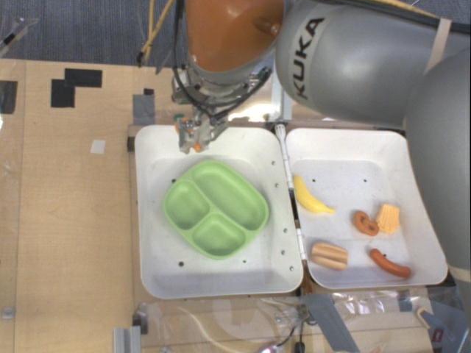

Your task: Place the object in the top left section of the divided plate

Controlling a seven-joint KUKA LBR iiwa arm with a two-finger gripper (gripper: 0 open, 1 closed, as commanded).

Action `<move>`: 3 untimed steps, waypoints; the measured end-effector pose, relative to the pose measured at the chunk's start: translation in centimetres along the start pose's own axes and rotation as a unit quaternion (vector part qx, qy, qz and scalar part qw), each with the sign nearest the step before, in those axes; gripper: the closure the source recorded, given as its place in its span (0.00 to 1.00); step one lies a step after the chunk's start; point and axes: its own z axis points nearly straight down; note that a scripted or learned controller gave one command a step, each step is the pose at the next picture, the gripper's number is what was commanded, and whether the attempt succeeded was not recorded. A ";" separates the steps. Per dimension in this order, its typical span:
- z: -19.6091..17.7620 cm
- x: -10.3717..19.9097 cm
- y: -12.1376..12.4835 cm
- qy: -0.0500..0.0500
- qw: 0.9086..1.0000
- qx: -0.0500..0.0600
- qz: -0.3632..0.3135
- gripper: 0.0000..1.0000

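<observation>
One fixed camera looks down at a slant from above the table [66, 219], near enough that both white bins [221, 285] fill the middle, while the arm [353, 57] enters from the upper right.

Bright even light, soft shadows, slight blur

"KUKA" on the grey arm [353, 50]

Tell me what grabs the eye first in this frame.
The big grey KUKA arm with its orange band fills the top, its gripper hanging over the left white bin's far edge. Below it sits a bright green divided plastic plate. The right white bin holds a yellow toy banana and other play food.
</observation>
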 end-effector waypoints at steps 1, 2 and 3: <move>4.1 -0.7 3.6 0.000 0.995 -0.001 -0.101 1.00; 9.2 10.8 2.8 0.002 0.982 -0.001 -0.188 1.00; 6.9 0.3 0.1 -0.001 0.970 0.000 -0.245 1.00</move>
